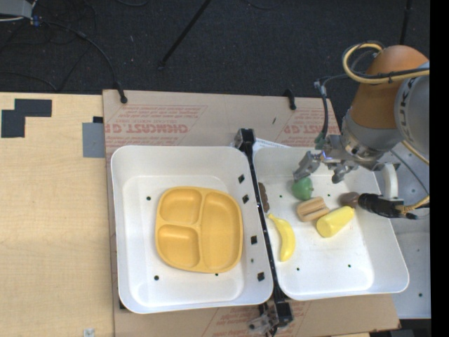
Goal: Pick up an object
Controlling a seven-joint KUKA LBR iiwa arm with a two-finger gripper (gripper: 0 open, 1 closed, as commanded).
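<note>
Camera view, near to far: a banana (pixel 284 237) in the right bin (pixel 351 272), then a yellow block (pixel 334 222), a tan piece (pixel 312 208) and a green ball (pixel 302 187). Just above the ball hangs the claw (pixel 324 167), fingers spread, holding nothing. Beyond, upside-down red lettering (pixel 156 127) marks the cardboard; I cannot read it.

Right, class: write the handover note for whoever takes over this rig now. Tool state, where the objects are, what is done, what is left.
Tool: open, fingers spread, holding nothing, poised over the far side of the right bin.
Right bin: green object just below the tool; tan block; yellow cylinder; banana near the divider.
Left bin: yellow divided plate.
Done: arm positioned over the right bin.
Left: close on an object, probably the green one as it is nearest, and lift it.
</note>
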